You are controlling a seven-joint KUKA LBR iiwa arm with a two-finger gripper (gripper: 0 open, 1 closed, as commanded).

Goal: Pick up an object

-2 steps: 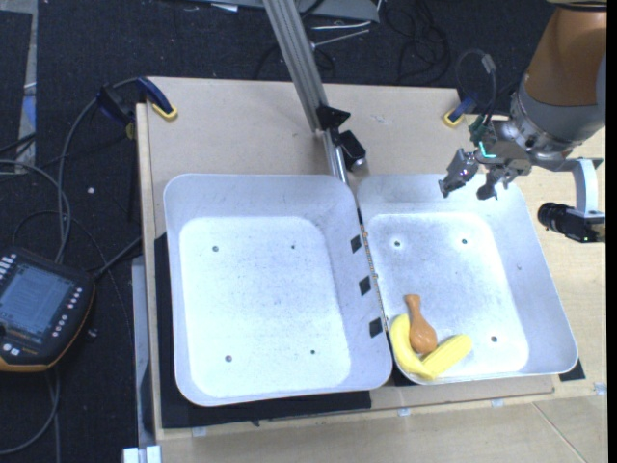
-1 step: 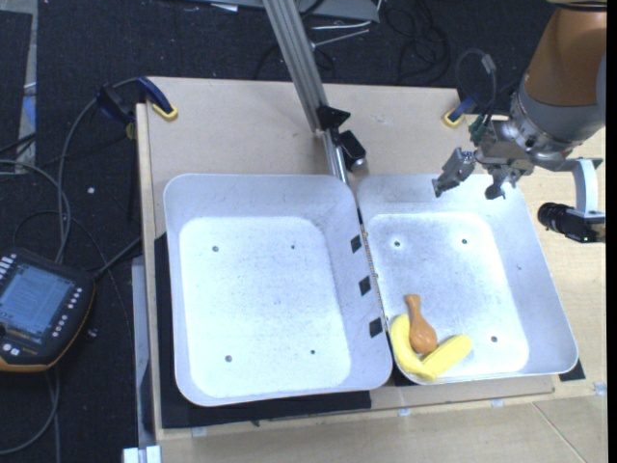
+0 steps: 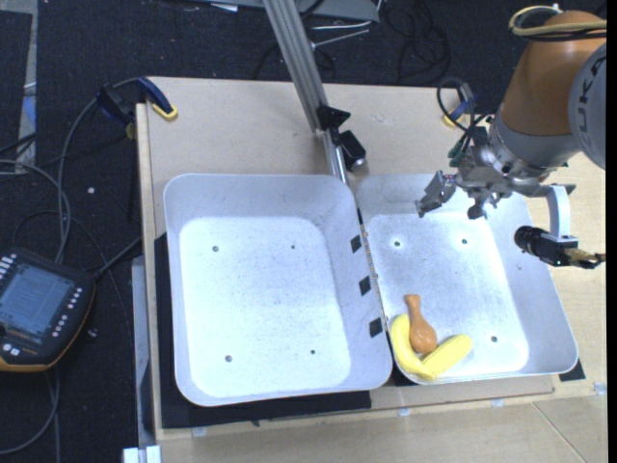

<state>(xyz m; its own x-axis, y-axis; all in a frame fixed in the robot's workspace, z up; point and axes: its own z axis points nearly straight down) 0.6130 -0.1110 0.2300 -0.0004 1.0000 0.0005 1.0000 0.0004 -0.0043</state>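
In the near corner of the right bin point(image 3: 501, 258), close to the divider side, lie two objects: one yellow banana point(image 3: 434, 355) and one orange-tan drumstick-shaped toy point(image 3: 419, 328), which rests on top of the banana's left part, touching it. Both sit on the bin floor near the front wall. The pincer point(image 3: 451, 198) hangs over the far end of the same bin, well apart from both objects, nothing between its fingers; whether it is released or clenched, cannot tell from this angle. Above it, grey wrist and orange band of the arm point(image 3: 549, 85), coming in from the right. One black cylindrical fitting point(image 3: 540, 243) sticks out by the right bin's right rim. Left bin point(image 3: 260, 287): white speckled floor with four small dark dots. Bins count two, side by side, rims touching along the middle, three black tabs on the seam. Both sit on a light wooden worktop point(image 3: 241, 123) with a black mat under the front edge. One metal pole point(image 3: 301, 56) slants up from the worktop's far middle. Two clamps at the far corners. Floor is dark carpet with loose cables; one teach pendant point(image 3: 34, 307) lies at left.
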